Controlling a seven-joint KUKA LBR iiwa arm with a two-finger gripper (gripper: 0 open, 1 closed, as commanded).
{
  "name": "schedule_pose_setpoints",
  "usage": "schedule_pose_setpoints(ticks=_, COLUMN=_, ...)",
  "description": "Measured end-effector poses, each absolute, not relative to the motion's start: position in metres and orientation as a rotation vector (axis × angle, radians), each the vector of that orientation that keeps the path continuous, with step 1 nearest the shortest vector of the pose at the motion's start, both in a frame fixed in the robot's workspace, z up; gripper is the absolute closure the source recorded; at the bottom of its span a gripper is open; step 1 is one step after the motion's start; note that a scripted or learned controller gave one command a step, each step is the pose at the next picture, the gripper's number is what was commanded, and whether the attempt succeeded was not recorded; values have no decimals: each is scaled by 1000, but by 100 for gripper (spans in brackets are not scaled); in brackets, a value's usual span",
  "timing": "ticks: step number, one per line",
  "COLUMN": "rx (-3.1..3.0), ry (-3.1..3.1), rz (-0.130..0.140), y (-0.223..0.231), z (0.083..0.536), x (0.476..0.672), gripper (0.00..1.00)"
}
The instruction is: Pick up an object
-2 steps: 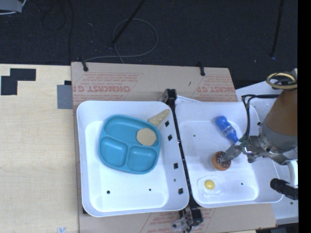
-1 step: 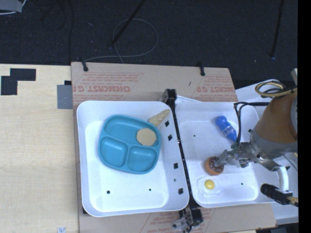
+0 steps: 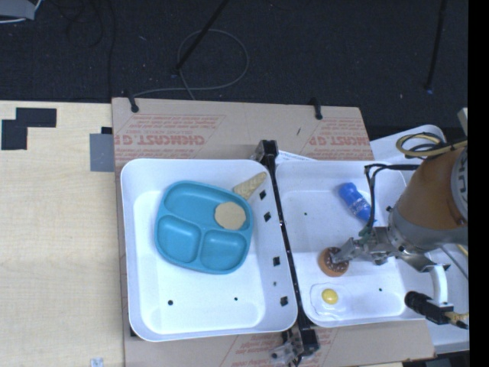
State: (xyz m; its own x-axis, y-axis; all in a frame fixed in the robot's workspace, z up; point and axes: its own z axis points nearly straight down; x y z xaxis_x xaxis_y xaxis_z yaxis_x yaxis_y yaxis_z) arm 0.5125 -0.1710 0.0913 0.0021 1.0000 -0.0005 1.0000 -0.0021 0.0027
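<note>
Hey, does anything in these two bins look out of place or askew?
Mostly tidy. One oddity: the round tan cookie sits on the blue divided plate's raised rim, not in a compartment, and the tan wedge leans against the left bin's right wall.

Both bins (image 3: 145,312) are white. The divided plate (image 3: 191,243) is bright blue, with a tan round cookie (image 3: 230,216) on it. The bottle (image 3: 354,201) is blue, the donut (image 3: 333,262) brown, the egg (image 3: 329,297) white and yellow.

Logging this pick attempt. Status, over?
Claw low in right bin, at small brown round object; grasp unconfirmed. Blue bottle and fried-egg toy nearby, untouched. Nothing blocking.
</note>
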Motion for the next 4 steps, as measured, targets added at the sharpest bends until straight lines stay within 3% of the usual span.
schedule_pose_setpoints(ticks=1, rx=2229, ry=2225, rz=17, y=-167, z=104, x=514, gripper=100)
schedule_pose_setpoints(ticks=2, rx=2219, ry=2223, rz=1, y=-158, z=150, x=515, gripper=100)
schedule_pose_setpoints(ticks=4, rx=2218, ry=2220, rz=2, y=-179, z=262, x=512, gripper=100)
